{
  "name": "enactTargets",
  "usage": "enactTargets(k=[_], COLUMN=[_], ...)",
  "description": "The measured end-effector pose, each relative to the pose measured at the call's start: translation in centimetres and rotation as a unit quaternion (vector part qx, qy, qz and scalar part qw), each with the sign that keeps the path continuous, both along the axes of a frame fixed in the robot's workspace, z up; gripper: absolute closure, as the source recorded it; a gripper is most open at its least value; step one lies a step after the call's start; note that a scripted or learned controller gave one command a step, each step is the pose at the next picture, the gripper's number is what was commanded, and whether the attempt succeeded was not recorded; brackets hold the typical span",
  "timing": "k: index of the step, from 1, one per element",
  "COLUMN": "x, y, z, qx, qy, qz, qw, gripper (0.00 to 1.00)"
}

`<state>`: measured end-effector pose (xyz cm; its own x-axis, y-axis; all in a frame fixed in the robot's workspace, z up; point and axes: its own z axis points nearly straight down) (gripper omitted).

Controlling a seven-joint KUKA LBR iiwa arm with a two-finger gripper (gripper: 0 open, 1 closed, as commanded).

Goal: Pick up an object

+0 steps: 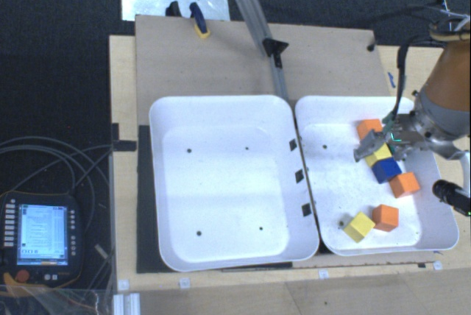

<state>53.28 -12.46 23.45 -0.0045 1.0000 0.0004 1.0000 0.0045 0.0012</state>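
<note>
Over the right bin [324,232], the gripper [377,146] hangs low among a cluster of blocks, with the grey arm [447,96] and its orange band reaching in from 3 o'clock. Whether the fingers are spread or pressed together I cannot tell; they blur into the blocks beneath.

An orange block [369,129] sits at 12 o'clock of the gripper, touching or nearly touching it. A yellow block [380,154] lies just under the gripper, with a blue block [385,170] against it at 5 o'clock and another orange block [405,184] beside the blue. Nearer the bin's 6 o'clock edge, a second yellow block [359,226] and a third orange block [385,217] lie side by side.

A left bin [169,129] adjoins the right one on the counter [213,56]. At 8 o'clock off the counter lies a pendant [40,236] with a lit screen.
</note>
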Motion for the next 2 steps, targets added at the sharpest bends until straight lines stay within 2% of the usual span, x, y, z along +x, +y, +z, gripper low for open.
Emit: enactTargets(k=[1,2], x=[0.0,0.0], y=[0.0,0.5], z=[0.0,-6.1], qx=[-0.0001,0.0005], qy=[0.0,0.003], qz=[-0.001,-0.001], qw=[1.0,1.0], gripper=[0.0,0.0])
